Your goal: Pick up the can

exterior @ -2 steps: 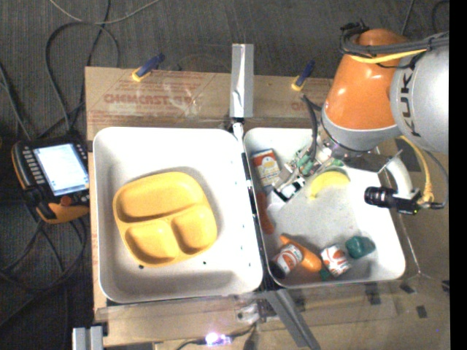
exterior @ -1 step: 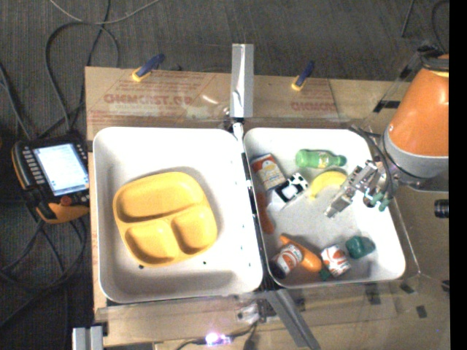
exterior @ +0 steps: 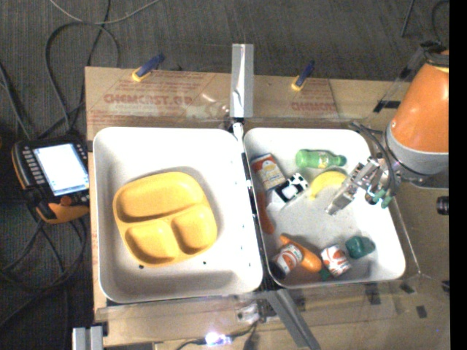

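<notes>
A small red and white can [exterior: 336,260] lies on its side near the front edge of the right bin [exterior: 387,257]. A second red and white can-like item [exterior: 289,258] lies to its left, against an orange carrot-shaped toy [exterior: 306,254]. An orange-labelled container [exterior: 268,171] lies by the bin's left wall. My gripper [exterior: 355,189] hangs over the right-middle of this bin, above and apart from the cans, with nothing visibly in it. The orange-banded wrist [exterior: 423,115] sits behind it at the right.
A green bottle [exterior: 319,157], a yellow fruit [exterior: 327,182], a black and white item [exterior: 294,187] and a dark green toy [exterior: 359,247] share the right bin. The left bin [exterior: 109,268] holds a yellow divided tray [exterior: 166,214]. A pendant [exterior: 57,170] lies off the bench's left.
</notes>
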